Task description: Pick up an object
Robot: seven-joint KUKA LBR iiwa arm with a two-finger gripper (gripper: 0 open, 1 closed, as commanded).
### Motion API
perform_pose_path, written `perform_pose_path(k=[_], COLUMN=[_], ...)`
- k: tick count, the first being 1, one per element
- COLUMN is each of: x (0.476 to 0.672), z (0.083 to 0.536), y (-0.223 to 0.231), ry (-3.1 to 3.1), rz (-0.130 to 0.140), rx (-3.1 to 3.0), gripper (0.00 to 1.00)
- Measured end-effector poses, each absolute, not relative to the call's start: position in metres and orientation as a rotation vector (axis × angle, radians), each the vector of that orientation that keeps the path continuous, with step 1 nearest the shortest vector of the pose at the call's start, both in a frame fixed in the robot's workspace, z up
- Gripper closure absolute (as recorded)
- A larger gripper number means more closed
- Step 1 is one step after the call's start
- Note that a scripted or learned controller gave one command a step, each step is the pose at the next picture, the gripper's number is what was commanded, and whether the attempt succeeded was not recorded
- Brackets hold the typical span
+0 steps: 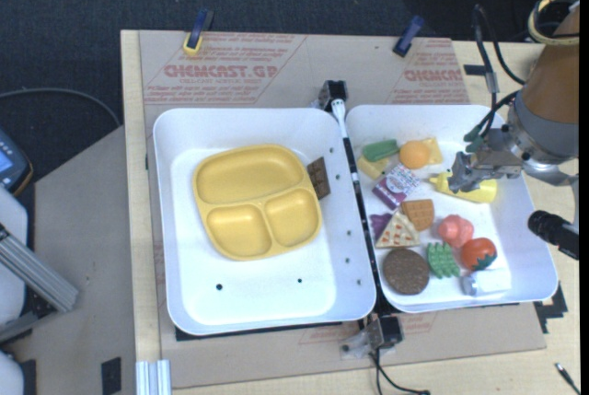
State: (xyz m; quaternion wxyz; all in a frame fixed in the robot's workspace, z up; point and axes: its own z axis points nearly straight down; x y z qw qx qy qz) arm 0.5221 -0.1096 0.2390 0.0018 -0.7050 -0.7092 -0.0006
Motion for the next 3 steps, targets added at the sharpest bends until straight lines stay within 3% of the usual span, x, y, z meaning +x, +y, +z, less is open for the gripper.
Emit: perform_pose_path(k=[2, 3], x=[0.486, 0.486], z=[0.233, 0.215], y=[-0.007, 0.015], ry=[-2.225, -2.221], rz=[0.0, 0.004], rx=[-2.21, -2.215], gripper=[1.0, 1.0])
